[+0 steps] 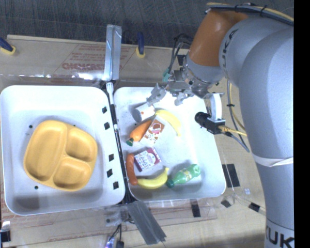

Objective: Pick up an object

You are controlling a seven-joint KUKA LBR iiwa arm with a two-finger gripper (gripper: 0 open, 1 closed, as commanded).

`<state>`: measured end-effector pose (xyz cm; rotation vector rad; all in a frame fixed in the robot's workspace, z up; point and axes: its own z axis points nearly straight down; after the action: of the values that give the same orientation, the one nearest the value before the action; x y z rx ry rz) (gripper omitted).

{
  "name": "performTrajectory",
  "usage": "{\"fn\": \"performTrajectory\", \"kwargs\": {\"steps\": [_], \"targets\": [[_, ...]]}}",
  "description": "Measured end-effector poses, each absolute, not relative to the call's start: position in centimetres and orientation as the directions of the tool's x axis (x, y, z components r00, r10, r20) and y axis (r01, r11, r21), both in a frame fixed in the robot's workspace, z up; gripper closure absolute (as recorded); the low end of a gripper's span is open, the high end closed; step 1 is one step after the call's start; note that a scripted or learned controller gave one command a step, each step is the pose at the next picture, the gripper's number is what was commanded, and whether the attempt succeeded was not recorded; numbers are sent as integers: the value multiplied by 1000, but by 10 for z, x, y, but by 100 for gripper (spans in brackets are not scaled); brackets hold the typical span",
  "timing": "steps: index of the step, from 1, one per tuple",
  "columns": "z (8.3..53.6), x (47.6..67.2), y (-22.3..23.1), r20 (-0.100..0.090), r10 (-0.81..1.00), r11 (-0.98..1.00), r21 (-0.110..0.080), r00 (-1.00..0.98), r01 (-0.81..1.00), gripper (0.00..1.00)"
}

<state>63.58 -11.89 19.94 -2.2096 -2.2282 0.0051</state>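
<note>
My gripper [169, 95] hangs over the back of the right bin [209, 154], open, with nothing between its fingers. Just below it lie a yellow banana [170, 121], a white and red carton [155, 129] and an orange carrot [138, 131]. Nearer the front edge are a pink packet [146, 159], a red sausage [130, 169], a second banana [153, 181] and a green bottle [185, 174] on its side.
The left bin [15, 107] holds a yellow divided tray [60, 154]. A metal divider [112, 50] stands between the bins at the back. The grey arm [258, 87] covers the bench's right side.
</note>
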Motion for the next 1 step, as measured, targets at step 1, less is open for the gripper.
{"fn": "performTrajectory", "kwargs": {"steps": [1], "targets": [[190,612,-53,0,992,129,-4,-129,992,0]]}}
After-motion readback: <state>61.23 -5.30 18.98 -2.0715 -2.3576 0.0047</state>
